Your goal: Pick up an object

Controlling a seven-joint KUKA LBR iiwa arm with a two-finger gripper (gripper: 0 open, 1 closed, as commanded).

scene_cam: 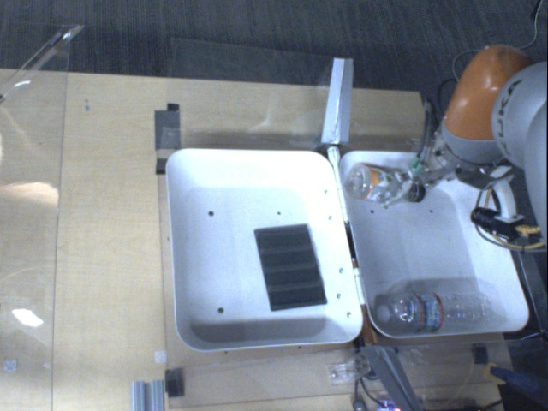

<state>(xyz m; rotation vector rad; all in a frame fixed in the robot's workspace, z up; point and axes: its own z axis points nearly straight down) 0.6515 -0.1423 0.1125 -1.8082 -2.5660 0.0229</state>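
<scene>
Camera view: pincer [402, 188] at bottle [370, 181].

Wooden bench [103, 255] bears two white bins [248, 169], side by side.

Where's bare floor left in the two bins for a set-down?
Left bin: bare floor all around the black ridged block. Right bin: bare middle, between the clear bottle by the gripper at its far-left corner and the water bottle along its near wall.
</scene>
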